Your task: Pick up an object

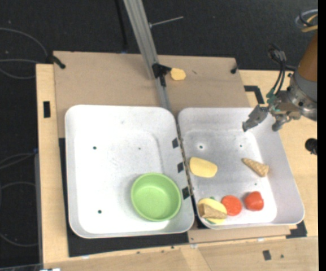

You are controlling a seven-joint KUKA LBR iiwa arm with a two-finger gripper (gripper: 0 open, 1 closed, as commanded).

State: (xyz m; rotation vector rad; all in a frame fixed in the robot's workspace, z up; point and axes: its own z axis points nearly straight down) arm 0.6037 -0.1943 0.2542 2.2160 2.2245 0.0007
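Claw (263, 123) hangs spread above the right bin's (287, 174) far corner.

A single fixed camera looks down from above the pale wooden bench (123, 81) at a slant, far enough off to take in both shallow white plastic bins (117, 129) whole, side by side, with dark floor beyond the bench's far and left edges. The grey arm with its orange band (307, 66) enters at the right edge, partly cut off. A slanted grey metal post (143, 33) rises at the far side, perhaps a mount.
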